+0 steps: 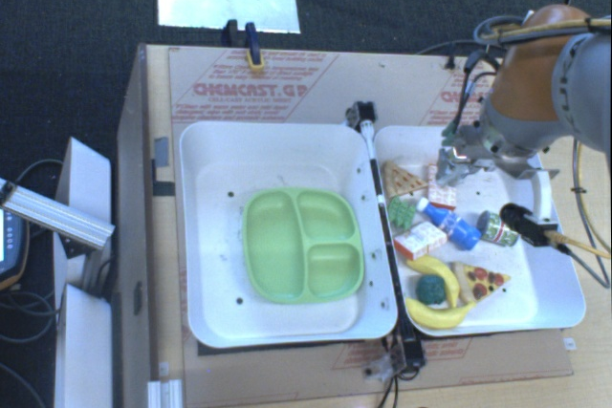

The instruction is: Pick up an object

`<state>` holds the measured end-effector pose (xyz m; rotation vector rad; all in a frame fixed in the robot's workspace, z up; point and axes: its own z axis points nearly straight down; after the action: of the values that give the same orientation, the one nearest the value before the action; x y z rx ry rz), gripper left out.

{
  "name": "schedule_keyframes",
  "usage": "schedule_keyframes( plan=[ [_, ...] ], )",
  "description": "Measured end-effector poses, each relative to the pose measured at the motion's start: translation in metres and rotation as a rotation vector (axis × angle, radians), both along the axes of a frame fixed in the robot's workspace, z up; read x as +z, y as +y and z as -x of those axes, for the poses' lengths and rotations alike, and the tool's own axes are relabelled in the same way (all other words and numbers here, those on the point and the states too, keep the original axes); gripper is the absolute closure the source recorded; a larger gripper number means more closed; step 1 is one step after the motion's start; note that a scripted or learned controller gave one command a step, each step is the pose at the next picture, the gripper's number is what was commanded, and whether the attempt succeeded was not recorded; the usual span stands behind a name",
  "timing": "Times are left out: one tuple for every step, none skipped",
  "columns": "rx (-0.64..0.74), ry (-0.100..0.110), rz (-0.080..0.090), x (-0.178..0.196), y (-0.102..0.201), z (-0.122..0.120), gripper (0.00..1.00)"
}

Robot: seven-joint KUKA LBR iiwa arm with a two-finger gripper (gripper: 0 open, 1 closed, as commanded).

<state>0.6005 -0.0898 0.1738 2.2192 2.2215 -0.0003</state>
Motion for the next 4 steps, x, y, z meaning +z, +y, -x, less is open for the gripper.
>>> schedule_keyframes(
  plan=[
    [0.0, 0.0, -0.001, 0.0, 0.001, 0.0, 0.0],
    [0.0, 0.002, -0.001, -0.079, -0.021, 0.001, 0.0],
    [0.0, 0.001, -0.001, -0.09, -0.03, 0.03, 0.0],
    [0.001, -0.002, -0.001, -0.079, -0.03, 0.029, 1.0]
  ],
)
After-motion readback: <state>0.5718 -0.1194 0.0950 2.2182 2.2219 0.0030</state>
